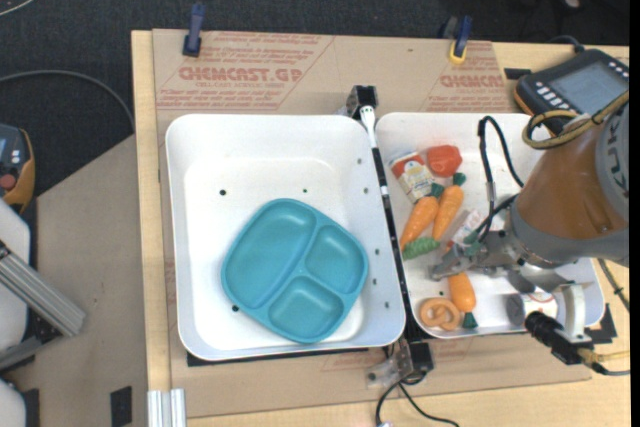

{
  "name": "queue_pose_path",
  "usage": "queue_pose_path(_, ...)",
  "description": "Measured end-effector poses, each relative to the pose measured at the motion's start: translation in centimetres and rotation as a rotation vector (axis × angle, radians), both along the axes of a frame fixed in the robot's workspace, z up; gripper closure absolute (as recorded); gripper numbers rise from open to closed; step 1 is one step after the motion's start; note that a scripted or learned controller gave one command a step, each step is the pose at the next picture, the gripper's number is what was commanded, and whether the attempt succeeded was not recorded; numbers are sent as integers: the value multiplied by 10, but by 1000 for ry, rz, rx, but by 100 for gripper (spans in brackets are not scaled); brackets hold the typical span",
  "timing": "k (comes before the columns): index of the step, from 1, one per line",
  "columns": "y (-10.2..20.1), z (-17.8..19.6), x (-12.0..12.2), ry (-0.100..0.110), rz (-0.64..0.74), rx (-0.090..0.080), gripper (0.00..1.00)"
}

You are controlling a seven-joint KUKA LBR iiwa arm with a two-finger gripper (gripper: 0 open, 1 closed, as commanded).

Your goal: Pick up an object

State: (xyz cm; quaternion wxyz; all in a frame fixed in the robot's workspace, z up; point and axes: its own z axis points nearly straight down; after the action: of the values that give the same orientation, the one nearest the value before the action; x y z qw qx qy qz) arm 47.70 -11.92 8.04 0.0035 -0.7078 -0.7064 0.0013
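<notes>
The right bin (418, 126) holds toy foods: a red pepper (443, 158), a small white and red packet (412, 176), two orange carrots (420, 218) (449, 205) lying side by side with green tops, a shorter carrot (461, 293) and a tan pretzel ring (441, 315) near the front rim. My gripper (452, 262) hangs low in this bin, just below the two carrots and just above the short carrot. I see nothing clearly held in it. The grey and orange arm covers the bin's right part.
The left bin (190, 215) carries a teal divided plate (295, 267). A black cable (490, 155) loops over the right bin. A yellow and black pendant (570, 85) lies at the back right. Two clamps (193, 20) (460, 37) grip the bench's far edge.
</notes>
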Motion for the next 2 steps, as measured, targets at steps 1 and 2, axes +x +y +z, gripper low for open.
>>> queue_pose_path(1,-1,14,3,-9,0,-4,100)
queue_pose_path(2,50,110,54,-20,10,-3,100)
